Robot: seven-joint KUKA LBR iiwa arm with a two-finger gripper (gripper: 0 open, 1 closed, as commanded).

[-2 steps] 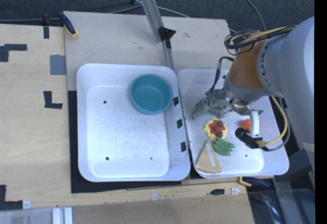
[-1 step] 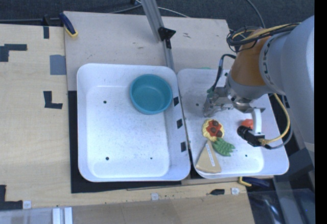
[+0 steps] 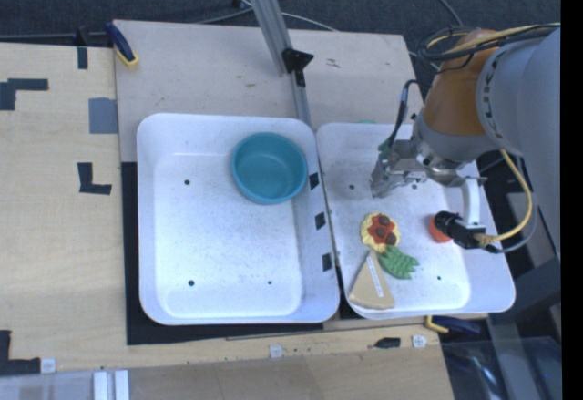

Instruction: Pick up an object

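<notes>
We log end effector (image 3: 383, 186) low over right bin (image 3: 346, 148), upper middle; fingers too blurred, cannot tell grip state. Flower toy (image 3: 380, 231) just below it, green leaf (image 3: 399, 262) and tan wedge (image 3: 372, 286) close by toward near rim. Orange piece (image 3: 442, 227) at right wall beside arm. Bare floor along right bin's left wall. Left bin (image 3: 164, 234): blue bowl (image 3: 269, 168) near far-right corner, wide open floor elsewhere. Worktop (image 3: 182, 61) bare behind bins.
</notes>
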